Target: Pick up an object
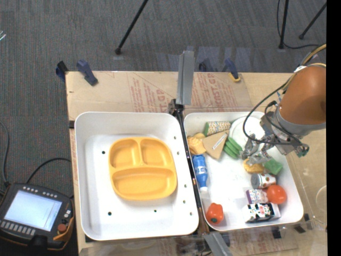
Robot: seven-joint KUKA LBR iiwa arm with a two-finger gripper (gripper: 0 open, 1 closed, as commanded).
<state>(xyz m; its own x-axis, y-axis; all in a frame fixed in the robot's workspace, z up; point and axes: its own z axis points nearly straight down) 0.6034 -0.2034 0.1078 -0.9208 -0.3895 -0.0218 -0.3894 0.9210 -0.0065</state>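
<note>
The right bin (290,207) holds several toy foods. My gripper (254,154) hangs low over the bin's right middle, just above a small orange-yellow piece (254,168) and beside a green block (274,167). I see nothing held in the gripper. Below these lie a small grey can (260,180), a red ball (276,194) and a milk carton (261,211). A blue bottle (200,169) lies along the bin's left wall and a red pepper (214,213) sits near its front.
The left bin (90,143) holds a yellow divided plate (143,168). In the right bin's back part are a tan wedge (215,144), a spotted box (217,127), green sticks (233,145) and a white dish (256,126). A teach pendant (34,213) lies at front left.
</note>
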